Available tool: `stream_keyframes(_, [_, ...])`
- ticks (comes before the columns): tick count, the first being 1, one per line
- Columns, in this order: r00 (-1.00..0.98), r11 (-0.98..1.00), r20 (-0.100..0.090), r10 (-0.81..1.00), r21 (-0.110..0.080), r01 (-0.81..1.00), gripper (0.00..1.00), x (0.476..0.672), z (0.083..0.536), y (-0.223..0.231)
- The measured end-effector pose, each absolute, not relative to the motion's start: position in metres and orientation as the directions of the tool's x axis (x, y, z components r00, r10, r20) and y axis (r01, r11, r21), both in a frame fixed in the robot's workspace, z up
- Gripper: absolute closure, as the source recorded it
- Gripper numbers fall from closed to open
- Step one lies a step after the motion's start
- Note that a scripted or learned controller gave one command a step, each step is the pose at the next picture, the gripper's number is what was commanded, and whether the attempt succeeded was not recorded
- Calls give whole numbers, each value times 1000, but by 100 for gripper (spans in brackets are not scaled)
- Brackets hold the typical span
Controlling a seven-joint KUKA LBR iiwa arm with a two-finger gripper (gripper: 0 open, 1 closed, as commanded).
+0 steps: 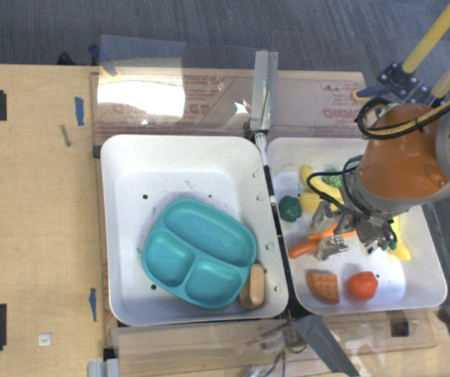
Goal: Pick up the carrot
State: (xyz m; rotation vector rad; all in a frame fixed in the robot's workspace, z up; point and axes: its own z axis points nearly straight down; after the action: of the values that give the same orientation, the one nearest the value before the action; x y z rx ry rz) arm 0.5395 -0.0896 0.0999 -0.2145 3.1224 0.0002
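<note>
My hand [342, 240] hangs low in the right bin [425, 285], directly at the right end of the carrot [309, 245], whose long axis runs left to right toward the divider; whether I have hold of it I cannot tell.

Reddish print on cardboard panel [209, 100] behind bins, too blurred to read
</note>
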Motion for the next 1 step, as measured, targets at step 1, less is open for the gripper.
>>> stream_keyframes(1, [-997, 997, -16, -75, -1, -75, 100, 556, 191, -43])
